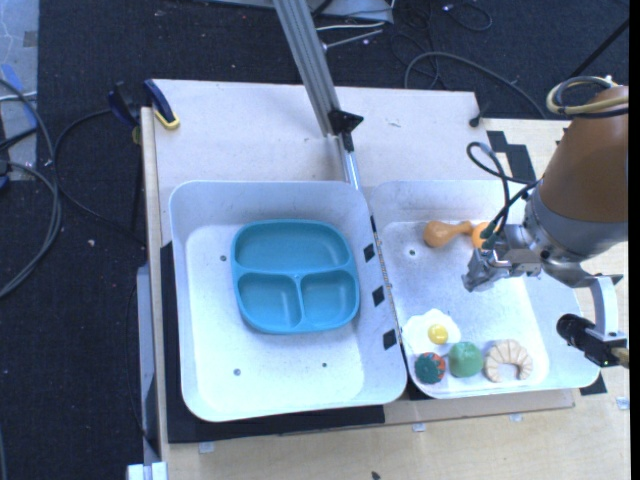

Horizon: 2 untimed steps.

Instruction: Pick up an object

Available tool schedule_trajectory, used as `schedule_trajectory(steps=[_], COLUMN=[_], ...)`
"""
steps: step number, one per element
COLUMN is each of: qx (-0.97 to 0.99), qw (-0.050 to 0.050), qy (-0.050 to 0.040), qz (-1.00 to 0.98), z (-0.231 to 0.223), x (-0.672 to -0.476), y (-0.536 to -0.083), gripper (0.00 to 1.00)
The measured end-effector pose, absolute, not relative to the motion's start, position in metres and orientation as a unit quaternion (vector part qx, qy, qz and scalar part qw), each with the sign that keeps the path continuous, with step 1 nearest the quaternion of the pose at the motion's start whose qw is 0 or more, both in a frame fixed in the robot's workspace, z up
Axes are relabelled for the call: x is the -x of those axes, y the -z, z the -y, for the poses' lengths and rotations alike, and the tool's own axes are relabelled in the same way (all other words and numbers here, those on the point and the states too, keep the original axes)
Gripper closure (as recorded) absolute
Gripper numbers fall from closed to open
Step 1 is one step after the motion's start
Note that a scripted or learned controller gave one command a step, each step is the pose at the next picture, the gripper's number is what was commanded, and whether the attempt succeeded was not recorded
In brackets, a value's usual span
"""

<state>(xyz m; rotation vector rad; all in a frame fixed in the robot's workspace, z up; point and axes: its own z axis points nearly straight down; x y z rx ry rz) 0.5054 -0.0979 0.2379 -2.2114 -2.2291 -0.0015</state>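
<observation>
Gripper [483,271] position: above the right bin [400,200], in its upper right area, carried by the arm [590,183] that enters from the right edge of the view. Finger state: cannot be determined from this view, because the gripper appears as a small grey block seen from above. No object is visible in its grasp.

Right bin contents:
- An orange drumstick [448,232] lies near the far wall, just left of the gripper and slightly beyond it. Its narrow end points toward the gripper; contact between the two cannot be confirmed.
- A fried egg [433,330] lies near the front, left of centre.
- A dark teal ball [430,367] lies at the front left corner, just in front of the egg.
- A green piece [465,359] sits just beside the ball, on its right.
- A croissant [509,360] lies to the right of the green piece.

Left bin [200,298] contents:
- A blue tray [295,274] with three compartments lies flat near the centre.
</observation>
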Motion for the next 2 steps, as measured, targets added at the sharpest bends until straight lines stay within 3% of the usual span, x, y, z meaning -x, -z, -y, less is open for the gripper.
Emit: schedule_trajectory(steps=[1,2], qx=[0.704,0.704], qw=[0.000,0.000], qy=[0.0005,0.0007], qz=[0.710,0.710], z=[0.048,-0.003], x=[-0.521,-0.522], y=[-0.231,-0.240], gripper=[1.00,1.00])
